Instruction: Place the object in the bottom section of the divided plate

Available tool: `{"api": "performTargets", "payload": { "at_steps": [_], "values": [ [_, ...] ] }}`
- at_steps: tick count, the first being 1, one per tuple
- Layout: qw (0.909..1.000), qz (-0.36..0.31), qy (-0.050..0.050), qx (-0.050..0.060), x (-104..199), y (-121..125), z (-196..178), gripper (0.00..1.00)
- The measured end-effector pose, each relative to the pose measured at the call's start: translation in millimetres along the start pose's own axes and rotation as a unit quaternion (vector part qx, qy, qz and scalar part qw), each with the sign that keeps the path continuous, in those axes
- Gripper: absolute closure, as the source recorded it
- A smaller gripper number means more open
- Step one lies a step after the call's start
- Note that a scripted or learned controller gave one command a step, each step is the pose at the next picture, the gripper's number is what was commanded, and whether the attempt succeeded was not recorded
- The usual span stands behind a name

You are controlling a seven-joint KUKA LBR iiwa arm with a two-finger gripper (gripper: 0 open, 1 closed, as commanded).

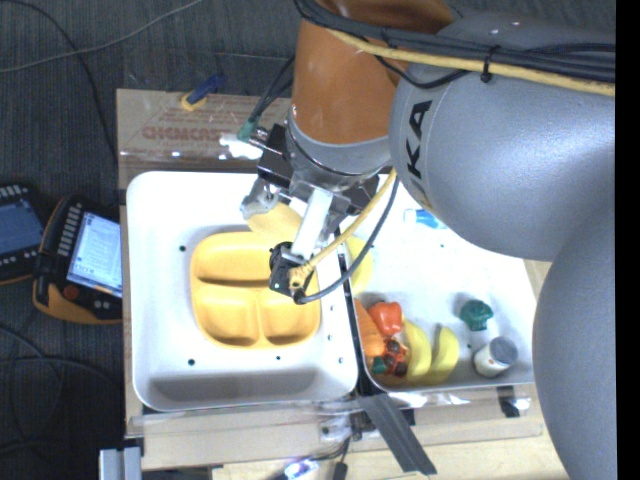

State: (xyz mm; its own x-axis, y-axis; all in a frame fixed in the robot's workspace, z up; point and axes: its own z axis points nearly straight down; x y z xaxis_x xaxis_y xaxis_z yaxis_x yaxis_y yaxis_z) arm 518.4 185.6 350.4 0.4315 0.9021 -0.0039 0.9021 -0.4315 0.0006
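Arm (500, 138) over a yellow divided plate (235, 303) in the left bin (160, 368).
The grey arm is smooth and rounded, with an orange band and the letters "KA" on its shell. Its gripper (263, 204) hangs at the plate's far edge; whether it is spread or closed, or has hold of anything, cannot be told. The left bin is shallow white plastic with rounded corners. The plate is glossy, roughly oval, ridged into sections, and lies mid-bin. Along the near edge of the right bin (470, 258) lie two curved yellow bananas (432, 353), an orange-red pepper (384, 318), a small green piece (476, 314) and a grey-white cap (497, 353).
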Motion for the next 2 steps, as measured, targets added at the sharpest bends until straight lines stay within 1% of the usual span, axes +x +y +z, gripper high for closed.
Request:
{"api": "performTargets", "payload": {
  "at_steps": [1,2],
  "values": [
    [0.9991,0.042,-0.001,0.002,49.0,-7.8,85.6,1.00],
    [0.9991,0.042,-0.001,0.001,49.1,-7.7,85.3,0.00]
  ]
}}
